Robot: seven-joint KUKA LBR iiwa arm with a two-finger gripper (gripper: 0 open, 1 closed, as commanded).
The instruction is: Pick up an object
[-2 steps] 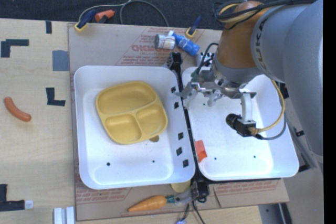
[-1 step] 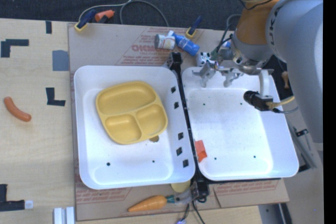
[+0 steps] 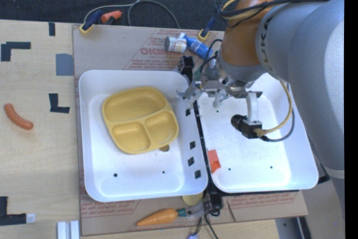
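Left of the tool (image 3: 208, 92), yellow divided plate (image 3: 140, 118) lies in the left bin (image 3: 92, 120), well apart, tool's grip state unclear, red cardboard print unreadable.

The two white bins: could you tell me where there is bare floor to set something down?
In the left white bin, bare floor runs below the yellow divided plate, along the near wall. In the right white bin, the near half is bare beyond a small orange piece. Its far half is crowded by the grey arm and claw.
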